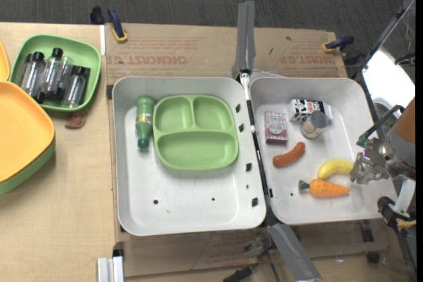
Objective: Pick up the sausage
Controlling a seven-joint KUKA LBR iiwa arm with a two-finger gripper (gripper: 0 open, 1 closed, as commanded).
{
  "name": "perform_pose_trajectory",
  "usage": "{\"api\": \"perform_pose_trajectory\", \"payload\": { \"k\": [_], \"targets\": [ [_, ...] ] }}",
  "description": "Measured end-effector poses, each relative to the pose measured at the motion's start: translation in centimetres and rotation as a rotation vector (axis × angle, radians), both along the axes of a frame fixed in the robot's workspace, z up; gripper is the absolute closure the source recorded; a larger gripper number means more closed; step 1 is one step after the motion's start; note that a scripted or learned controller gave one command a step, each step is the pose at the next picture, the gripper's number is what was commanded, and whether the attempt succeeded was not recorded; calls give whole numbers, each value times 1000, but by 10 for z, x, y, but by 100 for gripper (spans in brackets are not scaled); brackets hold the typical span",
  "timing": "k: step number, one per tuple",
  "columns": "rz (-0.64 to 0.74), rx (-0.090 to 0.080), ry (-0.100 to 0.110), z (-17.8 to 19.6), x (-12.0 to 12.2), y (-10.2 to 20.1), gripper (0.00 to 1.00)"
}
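Fingers (365, 167) beside banana (334, 168) — carrot (326, 189)

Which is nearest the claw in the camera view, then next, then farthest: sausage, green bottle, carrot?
1. carrot, right bin, just left of the claw.
2. sausage, right bin, mid-left.
3. green bottle, left bin, far left beside the green plate.

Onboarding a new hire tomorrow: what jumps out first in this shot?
The light green divided plate fills much of the left bin, with a green bottle lying along its left side. In the right bin, bright toy food draws the eye: an orange-red sausage near the middle, a banana and a carrot toward the gripper at the right edge.
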State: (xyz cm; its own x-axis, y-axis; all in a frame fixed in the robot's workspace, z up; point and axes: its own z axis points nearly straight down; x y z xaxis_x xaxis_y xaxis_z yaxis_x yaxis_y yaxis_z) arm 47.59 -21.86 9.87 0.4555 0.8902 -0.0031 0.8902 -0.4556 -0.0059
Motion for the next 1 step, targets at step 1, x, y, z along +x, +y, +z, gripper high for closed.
{"api": "perform_pose_trajectory", "payload": {
  "k": [1],
  "targets": [
    [-507,-3,-2,-8,64,4,100]
  ]
}}
